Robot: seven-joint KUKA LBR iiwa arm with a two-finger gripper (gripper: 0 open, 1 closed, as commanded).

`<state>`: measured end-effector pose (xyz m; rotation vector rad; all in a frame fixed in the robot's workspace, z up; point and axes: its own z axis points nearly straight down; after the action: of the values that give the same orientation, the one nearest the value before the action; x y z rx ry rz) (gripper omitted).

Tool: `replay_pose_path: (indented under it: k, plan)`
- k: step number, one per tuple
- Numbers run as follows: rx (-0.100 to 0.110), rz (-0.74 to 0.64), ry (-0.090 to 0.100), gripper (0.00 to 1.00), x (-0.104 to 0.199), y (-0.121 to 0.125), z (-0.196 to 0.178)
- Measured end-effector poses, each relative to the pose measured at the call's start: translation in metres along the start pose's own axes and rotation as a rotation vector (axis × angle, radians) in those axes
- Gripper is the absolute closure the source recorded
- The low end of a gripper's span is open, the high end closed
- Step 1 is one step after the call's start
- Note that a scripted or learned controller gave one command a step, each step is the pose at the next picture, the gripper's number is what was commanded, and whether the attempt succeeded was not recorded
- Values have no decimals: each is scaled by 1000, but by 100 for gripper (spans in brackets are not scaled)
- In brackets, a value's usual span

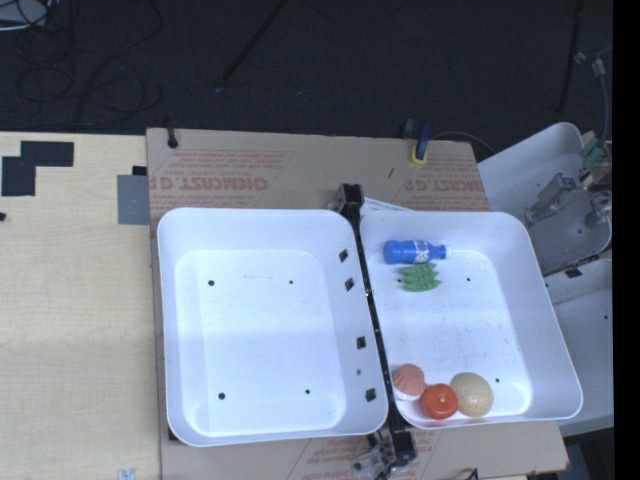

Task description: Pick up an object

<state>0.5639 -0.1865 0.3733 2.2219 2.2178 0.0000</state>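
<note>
At the far right edge of the frame, arm hardware (pixel 580 203) sits outside the bins; claw state can't tell. Right bin (pixel 540 298): blue bottle (pixel 414 252) lying near its top edge, green item (pixel 421 278) just below. Bottom corner: pink piece (pixel 408 379), red ball (pixel 438 401), tan ball (pixel 472 393) clustered. Left bin (pixel 180 318) alongside.

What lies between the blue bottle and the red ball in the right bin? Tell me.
In the camera view, the small green object sits just below the blue bottle; from there down to the red ball the right bin floor is bare white.
</note>
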Motion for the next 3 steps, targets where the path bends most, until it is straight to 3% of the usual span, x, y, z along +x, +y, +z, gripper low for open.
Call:
replay_pose_path:
  k: [1, 2, 3]
  plan:
    - [1, 0, 1, 0, -28, -41, -27]
    - [-3, 2, -1, 0, -29, -90, -87]
    - [14, -3, 6, 0, -25, -32, 119]
